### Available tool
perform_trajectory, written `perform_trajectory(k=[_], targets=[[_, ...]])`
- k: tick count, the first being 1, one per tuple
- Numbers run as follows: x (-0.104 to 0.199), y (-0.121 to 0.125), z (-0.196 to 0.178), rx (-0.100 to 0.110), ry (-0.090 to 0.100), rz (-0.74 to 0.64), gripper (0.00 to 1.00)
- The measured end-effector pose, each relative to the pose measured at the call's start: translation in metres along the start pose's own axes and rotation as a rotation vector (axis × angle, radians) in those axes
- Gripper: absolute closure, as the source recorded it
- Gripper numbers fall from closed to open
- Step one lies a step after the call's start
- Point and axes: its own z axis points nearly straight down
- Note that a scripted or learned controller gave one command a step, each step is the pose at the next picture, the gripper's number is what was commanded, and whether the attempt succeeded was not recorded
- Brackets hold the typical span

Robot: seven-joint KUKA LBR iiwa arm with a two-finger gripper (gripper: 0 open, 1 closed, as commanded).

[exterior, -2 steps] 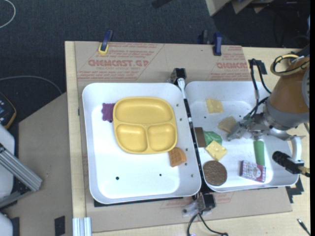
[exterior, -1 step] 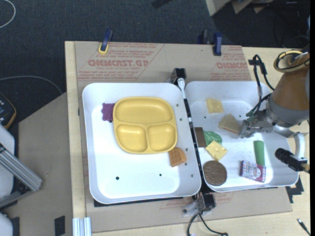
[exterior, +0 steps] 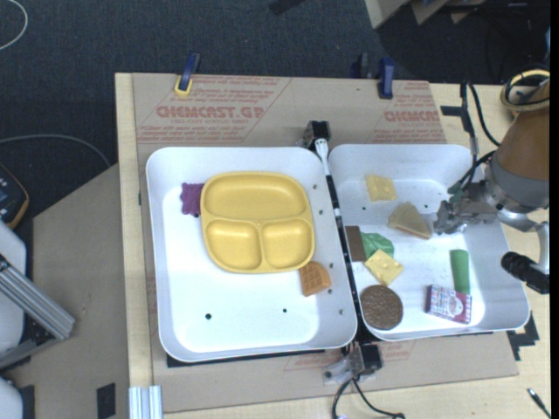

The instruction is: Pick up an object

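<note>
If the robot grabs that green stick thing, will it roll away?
The green stick looks like a round tube lying flat on the bin, so a sideways push may well roll it. It seems small and probably light. It looks smooth, so it might slip out of the gripper.

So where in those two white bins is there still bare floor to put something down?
Left bin: a wide strip below the yellow tray and orange piece. Right bin: a small patch along its top edge, above the yellow cube. Its middle and bottom are crowded, with the hand there.
</note>
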Motion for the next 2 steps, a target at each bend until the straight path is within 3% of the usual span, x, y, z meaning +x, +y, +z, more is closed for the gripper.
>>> perform_trajectory(k=[1, 2], targets=[[0.002, -0.002, -0.063, -0.003, -0.001, 0.000, 1.00], [0.002, 0.000, -0.086, -0.001, 0.000, -0.001, 1.00]])
